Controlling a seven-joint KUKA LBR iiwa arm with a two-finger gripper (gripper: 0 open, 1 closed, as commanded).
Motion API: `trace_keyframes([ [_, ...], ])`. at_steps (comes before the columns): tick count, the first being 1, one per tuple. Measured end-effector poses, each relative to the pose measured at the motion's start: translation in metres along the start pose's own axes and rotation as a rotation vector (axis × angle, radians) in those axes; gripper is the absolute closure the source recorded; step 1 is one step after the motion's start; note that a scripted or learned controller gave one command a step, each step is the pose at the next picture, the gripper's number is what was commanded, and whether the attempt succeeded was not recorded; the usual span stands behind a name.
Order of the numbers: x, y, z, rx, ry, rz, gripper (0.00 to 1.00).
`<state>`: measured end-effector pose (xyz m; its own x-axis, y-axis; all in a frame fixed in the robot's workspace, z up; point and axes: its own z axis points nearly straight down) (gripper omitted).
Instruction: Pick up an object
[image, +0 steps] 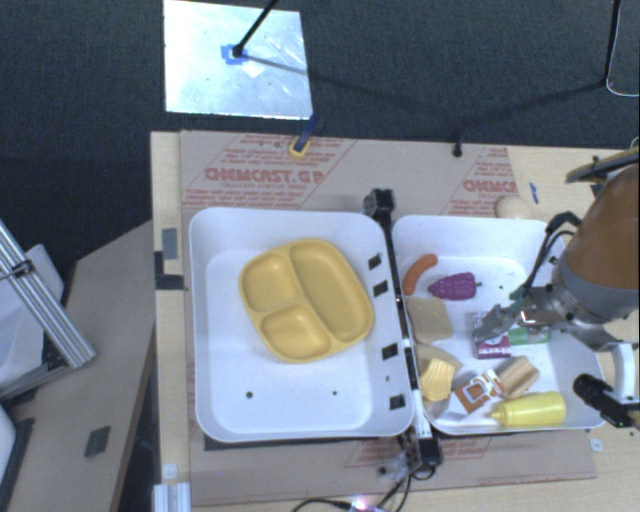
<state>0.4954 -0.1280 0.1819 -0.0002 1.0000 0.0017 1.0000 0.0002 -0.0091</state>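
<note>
The right bin (470, 226) holds several toy foods: an orange sausage (419, 270), a purple grape bunch (455, 286), a tan bread slice (430, 318), a yellow ridged piece (437, 379), an orange-and-white packet (478, 390), a brown roll (518, 375) and a yellow mustard bottle (530, 409). My gripper (497, 324) hangs low in the middle of this bin, reaching in from the right. It sits just above a small purple-and-white box (492, 349), with a green piece (532, 337) beside it. Whether anything is held is hidden by the wrist.
The left bin (230, 400) carries a yellow divided plate (305, 298). A black divider with clips (392, 330) runs between the bins. The arm's grey and orange body (605, 260) covers the right bin's right side. Cardboard lies under both bins.
</note>
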Motion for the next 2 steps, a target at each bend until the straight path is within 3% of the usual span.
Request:
trace_keyframes([
  [1,0.000,0.003,-0.005,-0.010,-0.002,-0.002,0.00],
  [2,-0.004,0.003,0.038,-0.006,0.000,-0.001,0.00],
])
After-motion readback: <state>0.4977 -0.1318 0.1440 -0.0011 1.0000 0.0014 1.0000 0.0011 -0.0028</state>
